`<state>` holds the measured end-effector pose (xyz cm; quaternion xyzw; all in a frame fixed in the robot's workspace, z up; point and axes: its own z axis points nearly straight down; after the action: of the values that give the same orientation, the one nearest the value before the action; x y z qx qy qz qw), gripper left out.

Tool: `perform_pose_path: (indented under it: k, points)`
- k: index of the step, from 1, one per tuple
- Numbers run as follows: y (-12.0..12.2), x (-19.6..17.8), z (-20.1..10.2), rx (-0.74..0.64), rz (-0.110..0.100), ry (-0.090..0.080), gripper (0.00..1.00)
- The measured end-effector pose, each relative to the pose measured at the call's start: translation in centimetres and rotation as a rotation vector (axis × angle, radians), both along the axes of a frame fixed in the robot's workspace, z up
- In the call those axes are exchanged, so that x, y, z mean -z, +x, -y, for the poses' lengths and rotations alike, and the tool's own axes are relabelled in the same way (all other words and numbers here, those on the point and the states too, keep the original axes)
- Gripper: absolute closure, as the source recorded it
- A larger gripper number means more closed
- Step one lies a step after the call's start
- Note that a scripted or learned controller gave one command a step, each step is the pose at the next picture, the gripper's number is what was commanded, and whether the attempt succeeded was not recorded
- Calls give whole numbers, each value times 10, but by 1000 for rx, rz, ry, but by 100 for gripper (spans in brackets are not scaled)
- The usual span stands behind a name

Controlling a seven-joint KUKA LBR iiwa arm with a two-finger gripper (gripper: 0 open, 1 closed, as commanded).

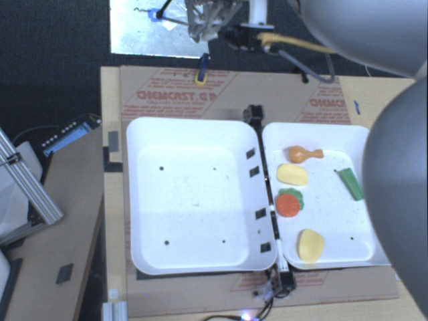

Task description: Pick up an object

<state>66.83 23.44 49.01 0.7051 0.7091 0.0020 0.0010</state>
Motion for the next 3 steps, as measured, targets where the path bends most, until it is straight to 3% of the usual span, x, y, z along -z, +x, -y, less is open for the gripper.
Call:
perform_pose_path:
  k: [1,2,3]
  points:
    - [-1,186,0,4,-16,-5,100]
    - [-76,413,1,5,-12,-3,100]
    - [-57,277,42,8,10,1,100]
